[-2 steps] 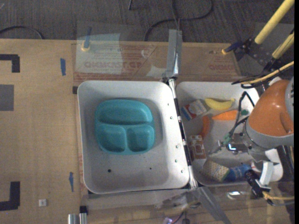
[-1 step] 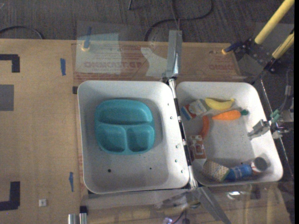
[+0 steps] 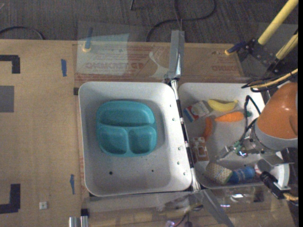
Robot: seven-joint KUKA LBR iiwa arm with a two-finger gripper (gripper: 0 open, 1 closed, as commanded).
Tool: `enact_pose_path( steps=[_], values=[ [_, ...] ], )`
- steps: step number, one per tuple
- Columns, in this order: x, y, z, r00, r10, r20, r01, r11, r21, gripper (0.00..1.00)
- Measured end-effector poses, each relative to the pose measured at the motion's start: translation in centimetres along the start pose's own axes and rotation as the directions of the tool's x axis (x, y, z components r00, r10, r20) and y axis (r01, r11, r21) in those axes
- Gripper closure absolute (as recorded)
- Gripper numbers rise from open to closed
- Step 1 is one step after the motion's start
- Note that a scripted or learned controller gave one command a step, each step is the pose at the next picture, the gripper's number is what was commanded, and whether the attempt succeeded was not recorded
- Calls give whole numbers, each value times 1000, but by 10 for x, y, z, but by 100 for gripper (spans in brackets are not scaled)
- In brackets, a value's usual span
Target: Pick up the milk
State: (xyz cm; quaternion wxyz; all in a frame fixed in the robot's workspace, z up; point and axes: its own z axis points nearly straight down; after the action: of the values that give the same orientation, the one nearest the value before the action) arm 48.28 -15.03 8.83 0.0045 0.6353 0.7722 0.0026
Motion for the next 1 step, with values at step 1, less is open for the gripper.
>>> enact_pose_path(
  steps=[1],
  values=[
    [-30,-3,-46,985,174,0,-174,985,8,0]
  ],
)
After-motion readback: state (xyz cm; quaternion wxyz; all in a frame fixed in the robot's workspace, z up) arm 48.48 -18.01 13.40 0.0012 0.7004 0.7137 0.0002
